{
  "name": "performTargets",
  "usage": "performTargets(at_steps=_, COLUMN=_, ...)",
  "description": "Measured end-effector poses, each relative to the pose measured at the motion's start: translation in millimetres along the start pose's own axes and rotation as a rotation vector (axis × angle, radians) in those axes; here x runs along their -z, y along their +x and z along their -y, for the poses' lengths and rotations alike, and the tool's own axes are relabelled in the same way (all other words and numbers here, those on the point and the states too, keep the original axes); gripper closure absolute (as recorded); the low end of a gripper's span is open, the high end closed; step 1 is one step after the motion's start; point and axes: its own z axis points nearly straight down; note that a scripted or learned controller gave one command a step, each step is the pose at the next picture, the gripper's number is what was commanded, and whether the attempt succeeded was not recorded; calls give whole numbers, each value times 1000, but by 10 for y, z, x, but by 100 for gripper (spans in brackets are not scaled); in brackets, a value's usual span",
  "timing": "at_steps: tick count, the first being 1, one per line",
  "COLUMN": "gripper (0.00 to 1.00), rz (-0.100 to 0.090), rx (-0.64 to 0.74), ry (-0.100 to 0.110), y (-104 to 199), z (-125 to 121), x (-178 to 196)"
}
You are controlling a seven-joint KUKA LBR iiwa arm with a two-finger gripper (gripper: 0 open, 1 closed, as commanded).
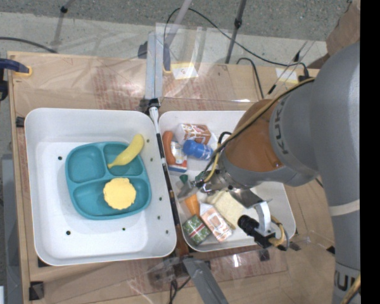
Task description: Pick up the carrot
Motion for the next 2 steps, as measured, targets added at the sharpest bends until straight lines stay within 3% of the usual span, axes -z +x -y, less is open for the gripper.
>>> performTargets(at_steps=1, gripper=100, rz=0, rx=0, ry=0, y=-15, z=4, x=105)
performTargets(at_steps=2, gripper=100, rz=1, rx=-302, ry=-2, y=247, z=-255, x=967)
